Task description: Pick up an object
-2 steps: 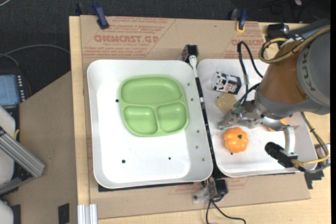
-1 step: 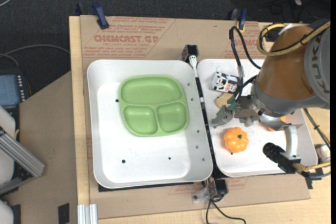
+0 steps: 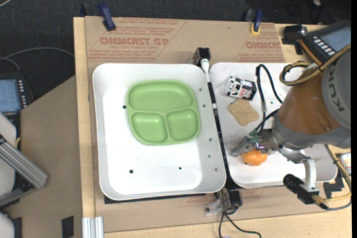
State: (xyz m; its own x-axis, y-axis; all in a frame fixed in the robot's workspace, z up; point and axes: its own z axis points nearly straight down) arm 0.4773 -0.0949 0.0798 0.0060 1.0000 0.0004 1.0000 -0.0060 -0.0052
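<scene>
A green divided plate [image 3: 163, 111] lay in the left bin [image 3: 109, 136], nearer that bin's far edge than its near one, its two small compartments toward the near side and its one long compartment toward the far side. In the right bin [image 3: 245, 175], a small black-and-white carton [image 3: 240, 87] sat near the far edge, and a tan, cracker-like piece [image 3: 244, 113] lay just nearer than it, toward the left edge. Close to the near-left corner of that bin rested a small orange object [image 3: 255, 158]. The gripper [image 3: 252, 147] sat low right over it, at its far side, but whether its fingers were spread, pressed together or pinching the orange object could not be told. The grey arm [image 3: 312, 108] reached in from the right edge of the bench.
</scene>
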